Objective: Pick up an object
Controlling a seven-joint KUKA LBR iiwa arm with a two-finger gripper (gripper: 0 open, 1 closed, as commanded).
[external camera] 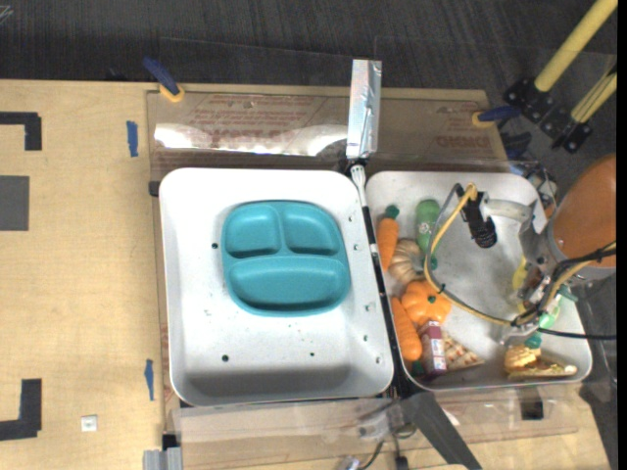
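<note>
The right bin (490, 292) holds several toy foods along its left side: a carrot (388, 240), a green bottle (427, 215), an orange pumpkin-like piece (424, 304) and another orange piece (407, 336). A golden-brown object (534, 361) lies at the bin's front right corner. My gripper (530, 306) hangs low over the right side of this bin, just above the golden-brown object, with cables tangled around it. The orange band of the arm (588, 213) sits behind it.
The left bin (196, 341) carries a teal divided plate (284, 258). A yellow cable (441, 262) loops across the right bin from a black plug (479, 225). A silver taped post (363, 106) stands behind the bins. Wooden bench lies to the left.
</note>
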